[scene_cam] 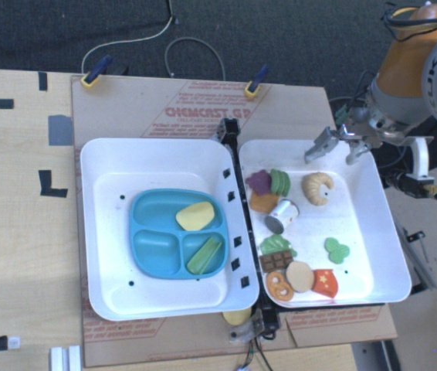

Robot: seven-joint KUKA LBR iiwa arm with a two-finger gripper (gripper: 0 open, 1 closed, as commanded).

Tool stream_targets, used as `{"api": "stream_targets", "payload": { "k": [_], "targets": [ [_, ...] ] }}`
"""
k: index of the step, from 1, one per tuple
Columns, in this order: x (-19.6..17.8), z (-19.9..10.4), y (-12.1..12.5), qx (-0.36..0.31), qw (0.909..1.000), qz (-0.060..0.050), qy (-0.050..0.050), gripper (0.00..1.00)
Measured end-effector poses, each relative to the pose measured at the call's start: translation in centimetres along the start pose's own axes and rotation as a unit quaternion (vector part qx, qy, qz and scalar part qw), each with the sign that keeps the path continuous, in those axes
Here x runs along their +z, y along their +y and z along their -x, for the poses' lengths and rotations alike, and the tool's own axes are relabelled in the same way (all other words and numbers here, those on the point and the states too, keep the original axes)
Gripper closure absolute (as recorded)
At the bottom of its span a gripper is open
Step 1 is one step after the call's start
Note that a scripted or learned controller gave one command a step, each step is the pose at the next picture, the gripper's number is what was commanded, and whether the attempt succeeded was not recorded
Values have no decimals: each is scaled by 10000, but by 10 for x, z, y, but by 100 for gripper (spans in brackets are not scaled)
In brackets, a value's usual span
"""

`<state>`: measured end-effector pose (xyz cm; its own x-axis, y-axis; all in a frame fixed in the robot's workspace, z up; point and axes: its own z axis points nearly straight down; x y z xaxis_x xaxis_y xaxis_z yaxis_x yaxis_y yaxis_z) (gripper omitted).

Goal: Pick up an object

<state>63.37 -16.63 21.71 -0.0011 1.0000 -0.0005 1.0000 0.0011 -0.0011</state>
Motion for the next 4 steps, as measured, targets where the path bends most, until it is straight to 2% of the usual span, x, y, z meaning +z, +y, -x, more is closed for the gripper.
{"api": "stream_targets", "payload": {
  "k": [1, 2, 3, 4],
  "targets": [
    [104, 26, 7, 9, 10000, -45, 2, 0],
    [132, 4, -2, -4, 10000, 19, -21, 0],
    [120, 5, 0, -2, 10000, 35, -27, 100],
    [87, -57, -1, -29, 10000, 10, 14, 100]
  ]
}}
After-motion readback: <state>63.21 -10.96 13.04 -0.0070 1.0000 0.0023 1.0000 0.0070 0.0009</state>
